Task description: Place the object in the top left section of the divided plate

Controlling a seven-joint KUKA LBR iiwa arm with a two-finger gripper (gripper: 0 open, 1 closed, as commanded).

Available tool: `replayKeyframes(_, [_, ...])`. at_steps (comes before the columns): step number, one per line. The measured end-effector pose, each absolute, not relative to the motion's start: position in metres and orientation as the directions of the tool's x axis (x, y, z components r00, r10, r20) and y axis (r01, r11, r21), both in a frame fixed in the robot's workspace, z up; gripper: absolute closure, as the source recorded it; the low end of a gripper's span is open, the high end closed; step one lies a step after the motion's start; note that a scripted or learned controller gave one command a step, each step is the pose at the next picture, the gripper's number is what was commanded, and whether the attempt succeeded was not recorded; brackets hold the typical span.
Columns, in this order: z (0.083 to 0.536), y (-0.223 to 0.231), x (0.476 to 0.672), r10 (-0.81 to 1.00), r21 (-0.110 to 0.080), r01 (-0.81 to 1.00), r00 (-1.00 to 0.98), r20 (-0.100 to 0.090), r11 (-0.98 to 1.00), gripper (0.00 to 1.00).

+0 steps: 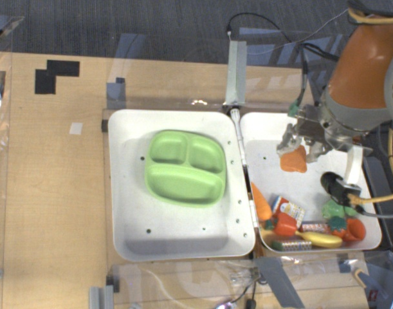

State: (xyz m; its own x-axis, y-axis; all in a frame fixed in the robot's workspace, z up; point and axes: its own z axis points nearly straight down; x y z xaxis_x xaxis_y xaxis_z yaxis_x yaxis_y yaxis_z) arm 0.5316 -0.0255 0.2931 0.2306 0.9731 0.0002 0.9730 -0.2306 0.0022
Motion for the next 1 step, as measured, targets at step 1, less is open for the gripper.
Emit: replayKeyframes(1, [0.2611,0.0021,0.4871,0.972,0.001,0.972,0.234,0.001,-0.234,1.0])
